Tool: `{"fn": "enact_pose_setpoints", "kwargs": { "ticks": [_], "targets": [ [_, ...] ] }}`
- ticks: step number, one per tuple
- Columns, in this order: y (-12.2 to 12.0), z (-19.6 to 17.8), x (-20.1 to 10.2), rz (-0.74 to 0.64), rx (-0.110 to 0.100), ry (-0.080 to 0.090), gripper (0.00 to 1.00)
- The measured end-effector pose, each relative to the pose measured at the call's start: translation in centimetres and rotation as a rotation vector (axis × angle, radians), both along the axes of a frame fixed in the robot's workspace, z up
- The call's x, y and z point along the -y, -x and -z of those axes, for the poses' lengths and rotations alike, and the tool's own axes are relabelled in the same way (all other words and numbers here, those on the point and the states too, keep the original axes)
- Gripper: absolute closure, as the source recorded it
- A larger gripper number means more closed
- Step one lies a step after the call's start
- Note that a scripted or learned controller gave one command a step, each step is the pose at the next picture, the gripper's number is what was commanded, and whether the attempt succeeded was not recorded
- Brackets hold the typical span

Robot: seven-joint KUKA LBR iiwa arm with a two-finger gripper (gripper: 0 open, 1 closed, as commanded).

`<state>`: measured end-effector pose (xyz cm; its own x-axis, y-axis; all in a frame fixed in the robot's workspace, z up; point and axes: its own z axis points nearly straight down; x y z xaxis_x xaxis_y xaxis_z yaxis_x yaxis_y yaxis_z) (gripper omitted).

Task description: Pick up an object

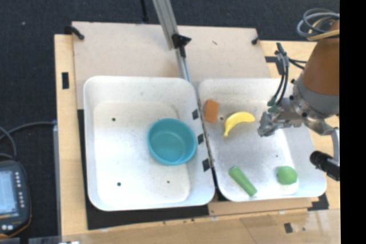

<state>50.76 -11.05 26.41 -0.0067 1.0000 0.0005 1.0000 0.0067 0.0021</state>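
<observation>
The end effector hangs over the right bin just beside the banana, its grip state impossible to tell.

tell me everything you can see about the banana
The banana is a small, bright yellow, curved thing that looks like smooth plastic, likely a toy. It lies flat on the floor of the right bin, in the upper part, arching upward with its ends pointing down-left and right. It looks whole. An orange block sits just to its left, close but apart from it. The tool is to its right, near its right tip, not holding it.
</observation>
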Motion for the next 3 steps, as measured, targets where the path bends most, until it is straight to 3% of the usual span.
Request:
{"fn": "enact_pose_setpoints", "kwargs": {
  "ticks": [3],
  "targets": [
    [-4.1, 0.7, -16.4, -0.001, -0.001, 0.000, 1.00]
  ]
}}
